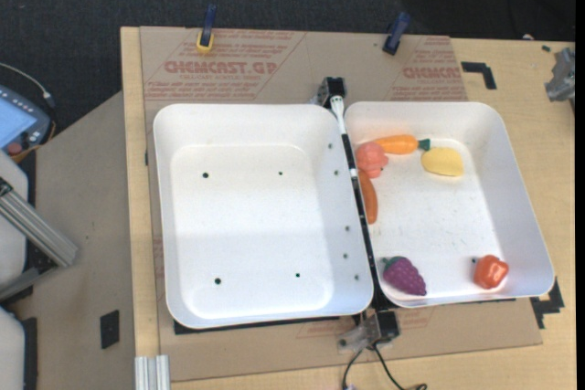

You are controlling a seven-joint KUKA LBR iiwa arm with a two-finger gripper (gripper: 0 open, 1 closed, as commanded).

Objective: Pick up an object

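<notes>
The right white bin (pixel 521 196) holds several toy foods. A small orange carrot (pixel 398 143) lies near its far wall, with a yellow lemon (pixel 442 162) just to the right of it. A pink peach (pixel 371 158) sits against the left wall. A long orange piece (pixel 368 200) lies just in front of the peach, along the same wall. Purple grapes (pixel 404 275) rest in the near left corner. A red pepper (pixel 491 271) is in the near right corner.
The left white bin (pixel 183 224) adjoins the right one on a brown cardboard sheet (pixel 274 59). A blue-and-yellow clamp (pixel 207 30) and a blue clamp (pixel 397 33) hold the sheet's far edge. A grey metal piece (pixel 561 74) pokes in at the right edge.
</notes>
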